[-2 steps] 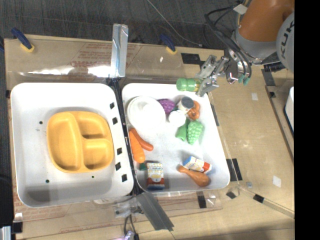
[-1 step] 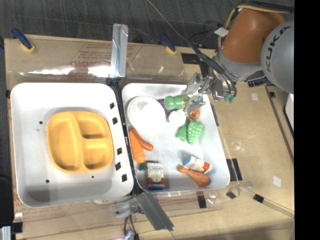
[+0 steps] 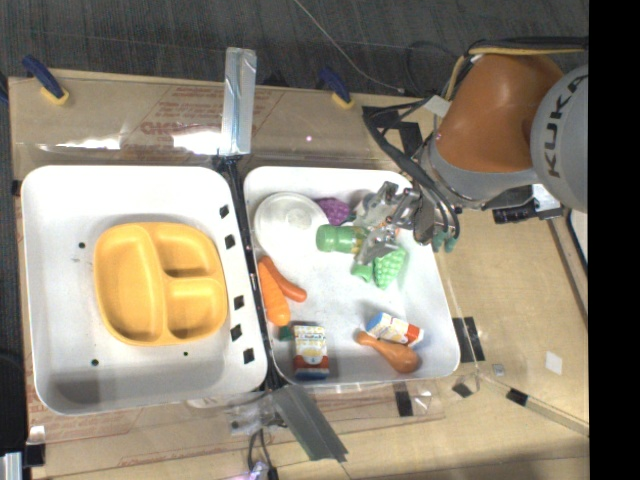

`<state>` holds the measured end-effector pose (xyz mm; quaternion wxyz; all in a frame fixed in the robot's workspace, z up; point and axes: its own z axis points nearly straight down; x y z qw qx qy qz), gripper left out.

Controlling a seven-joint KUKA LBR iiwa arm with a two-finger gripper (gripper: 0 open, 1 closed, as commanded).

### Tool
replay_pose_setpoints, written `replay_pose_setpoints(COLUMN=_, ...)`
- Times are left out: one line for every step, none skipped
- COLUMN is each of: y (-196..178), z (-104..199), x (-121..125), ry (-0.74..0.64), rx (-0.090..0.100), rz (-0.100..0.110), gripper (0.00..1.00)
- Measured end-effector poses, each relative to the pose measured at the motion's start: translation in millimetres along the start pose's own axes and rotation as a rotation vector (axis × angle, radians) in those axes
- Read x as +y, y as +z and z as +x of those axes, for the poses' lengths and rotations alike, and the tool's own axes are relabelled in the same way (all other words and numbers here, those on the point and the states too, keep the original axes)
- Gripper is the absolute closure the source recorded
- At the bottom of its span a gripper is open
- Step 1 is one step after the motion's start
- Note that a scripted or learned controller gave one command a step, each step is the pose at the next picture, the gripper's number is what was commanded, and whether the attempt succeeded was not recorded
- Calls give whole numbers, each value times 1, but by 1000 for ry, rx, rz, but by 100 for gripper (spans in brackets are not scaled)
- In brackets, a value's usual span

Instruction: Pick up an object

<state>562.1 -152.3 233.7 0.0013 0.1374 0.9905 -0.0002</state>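
The green bottle (image 3: pixel 338 237) is lying on its side in the right bin (image 3: pixel 440 313), near the middle of the bin's far half, and the gripper (image 3: pixel 383 230) is sitting right over its right end. The gripper's thin metal parts are crowding together there, so it is too hard to tell how wide it is spread or whether anything is caught in it. Going from left to right, the left bin (image 3: pixel 50 268) is holding a yellow tray (image 3: pixel 160 280) that is looking smooth and shiny, with rounded corners and three sunken parts. Next, in the right bin, a round white bowl (image 3: pixel 284 218) is sitting near the far left corner. Below it a long orange carrot (image 3: pixel 275 294) is lying along the left wall, with a smaller orange piece (image 3: pixel 291 288) touching it. A little box (image 3: pixel 311 351) with red and blue on it is sitting by the near wall. A purple bumpy thing (image 3: pixel 335 210) is peeking out just behind the green bottle. A green knobby toy (image 3: pixel 388 267) is lying just under the gripper. Near the front right, a small white, red and blue tube (image 3: pixel 396 328) is resting against a brown drumstick shape (image 3: pixel 390 352). On the right, the grey arm (image 3: pixel 560 118) with its orange band (image 3: pixel 495 113) is reaching in over the bin's edge.
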Motion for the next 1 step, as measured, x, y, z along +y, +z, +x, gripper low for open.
replay_pose_setpoints(y=97, z=-48, x=-20, ry=95, rx=9, rz=1, gripper=100)
